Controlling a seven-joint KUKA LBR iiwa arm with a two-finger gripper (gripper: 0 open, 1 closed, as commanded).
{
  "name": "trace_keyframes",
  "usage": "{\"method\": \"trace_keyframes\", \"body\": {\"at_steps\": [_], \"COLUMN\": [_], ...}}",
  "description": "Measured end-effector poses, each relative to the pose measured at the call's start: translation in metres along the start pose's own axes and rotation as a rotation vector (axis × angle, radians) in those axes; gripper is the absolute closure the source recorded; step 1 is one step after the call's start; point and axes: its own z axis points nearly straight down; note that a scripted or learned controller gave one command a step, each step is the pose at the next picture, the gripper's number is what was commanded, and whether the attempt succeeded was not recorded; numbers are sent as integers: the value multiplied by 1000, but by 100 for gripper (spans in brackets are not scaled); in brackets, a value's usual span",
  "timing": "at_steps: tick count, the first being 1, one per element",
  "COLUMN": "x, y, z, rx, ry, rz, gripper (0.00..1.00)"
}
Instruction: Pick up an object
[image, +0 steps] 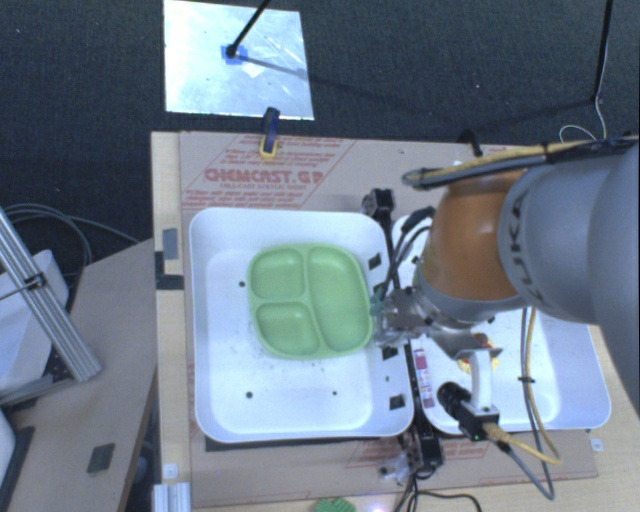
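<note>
A light green plate (305, 300) with three compartments lies flat in the left white bin (290, 420), toward its upper right. My gripper (392, 322) hangs low over the divide between the two bins, right at the plate's right edge. The wrist and the orange band (470, 240) above it cover most of the gripper. Whether it touches the plate cannot be made out. The arm's grey body hides much of the right bin (575, 385).
Both bins rest on a cardboard sheet (265, 175) with red lettering, held by a yellow-and-blue clamp (269, 135). Yellow and black cables (520, 450) trail by the bench's front edge. An aluminium bar (45, 300) stands at the left, and a shiny sheet (238, 60) lies beyond the bench.
</note>
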Motion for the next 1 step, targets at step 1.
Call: {"method": "trace_keyframes", "body": {"at_steps": [1], "x": [-6], "y": [0], "z": [0], "rx": [-1], "ry": [-4], "rz": [11], "gripper": [0]}}
